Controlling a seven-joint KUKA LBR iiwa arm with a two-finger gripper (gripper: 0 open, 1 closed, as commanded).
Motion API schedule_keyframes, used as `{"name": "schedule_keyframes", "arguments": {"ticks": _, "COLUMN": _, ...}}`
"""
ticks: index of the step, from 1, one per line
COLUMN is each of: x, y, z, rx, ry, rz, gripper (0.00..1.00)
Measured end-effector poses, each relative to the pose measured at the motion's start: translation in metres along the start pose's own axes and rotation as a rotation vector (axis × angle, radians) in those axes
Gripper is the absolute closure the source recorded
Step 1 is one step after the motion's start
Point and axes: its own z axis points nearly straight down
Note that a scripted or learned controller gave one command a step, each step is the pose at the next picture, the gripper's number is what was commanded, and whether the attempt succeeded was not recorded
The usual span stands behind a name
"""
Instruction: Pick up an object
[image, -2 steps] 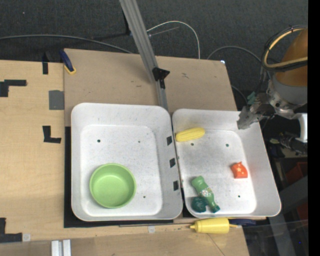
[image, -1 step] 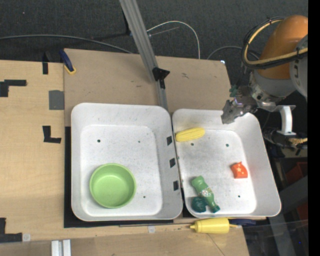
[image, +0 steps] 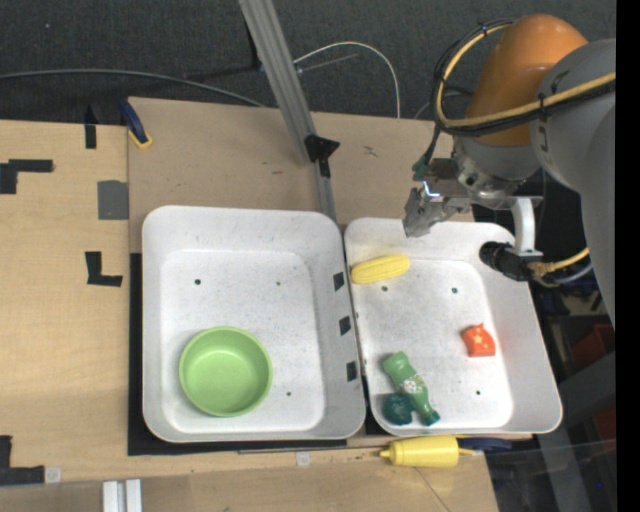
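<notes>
The right bin (image: 520, 330) holds a yellow corn cob (image: 380, 268) near its far left corner, a small orange-red piece (image: 479, 341) at the right, and a green bottle-shaped toy (image: 410, 388) near the front. My gripper (image: 422, 214) hangs above the bin's far edge, a little right of and beyond the corn cob, apart from it. Nothing shows between its fingers.
The left bin (image: 160, 300) holds a green bowl (image: 226, 371) at its front left. A yellow object (image: 425, 452) lies on the bench just outside the right bin's front edge. A grey pole (image: 290, 90) slants down to the bins' junction.
</notes>
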Motion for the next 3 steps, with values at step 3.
{"name": "schedule_keyframes", "arguments": {"ticks": 3, "x": 0.150, "y": 0.029, "z": 0.019, "rx": 0.000, "ry": 0.000, "rz": 0.000, "gripper": 1.00}}
